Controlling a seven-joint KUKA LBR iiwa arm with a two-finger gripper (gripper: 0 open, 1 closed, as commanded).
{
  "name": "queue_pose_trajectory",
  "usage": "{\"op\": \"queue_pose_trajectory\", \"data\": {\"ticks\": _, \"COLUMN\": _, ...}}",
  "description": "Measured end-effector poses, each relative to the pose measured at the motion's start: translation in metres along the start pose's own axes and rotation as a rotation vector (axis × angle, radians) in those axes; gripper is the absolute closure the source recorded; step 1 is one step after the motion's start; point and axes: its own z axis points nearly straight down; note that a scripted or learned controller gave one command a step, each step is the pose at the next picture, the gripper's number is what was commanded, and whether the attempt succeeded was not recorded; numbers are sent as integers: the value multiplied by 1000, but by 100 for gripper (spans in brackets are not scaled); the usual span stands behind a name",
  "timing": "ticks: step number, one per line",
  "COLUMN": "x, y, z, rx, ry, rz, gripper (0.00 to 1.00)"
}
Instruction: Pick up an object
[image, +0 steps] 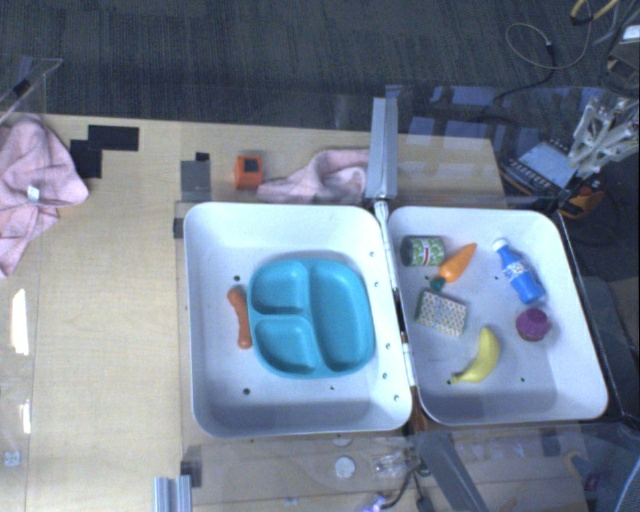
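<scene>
Two white bins sit side by side on the bench (110, 330), and all the likely pickings are loose in the right bin (570, 300): a green can (423, 250) on its side near the back, a carrot (457, 262) just beside it, a blue bottle (520, 272) lying slantwise, a purple lump (533, 323) near that, a banana (479, 358) toward the front, and a speckled pad (441, 312), perhaps a sponge, though it is hard to tell from here. They lie apart enough that a claw could come down on most of them without nudging a neighbour, which looks like the point of scattering them. The left bin (210, 300) carries a blue divided tray (310, 315) in its middle, with an orange stick (240, 316) just off the tray's left edge. I cannot tell how the claw stands. Nothing is lifted; every item rests on a bin floor, so the pick has yet to begin. The banana, lying clear of the rest, seems the easiest choice.
</scene>
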Motion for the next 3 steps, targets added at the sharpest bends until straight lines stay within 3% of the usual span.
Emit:
{"op": "queue_pose_trajectory", "data": {"ticks": 1, "x": -12, "y": -14, "z": 5, "rx": -6, "ry": -2, "rz": -935, "gripper": 100}}
{"op": "queue_pose_trajectory", "data": {"ticks": 2, "x": -14, "y": -14, "z": -8, "rx": 7, "ry": -7, "rz": -934, "gripper": 100}}
{"op": "queue_pose_trajectory", "data": {"ticks": 3, "x": -19, "y": -9, "z": 1, "rx": 1, "ry": -2, "rz": -1740, "gripper": 100}}
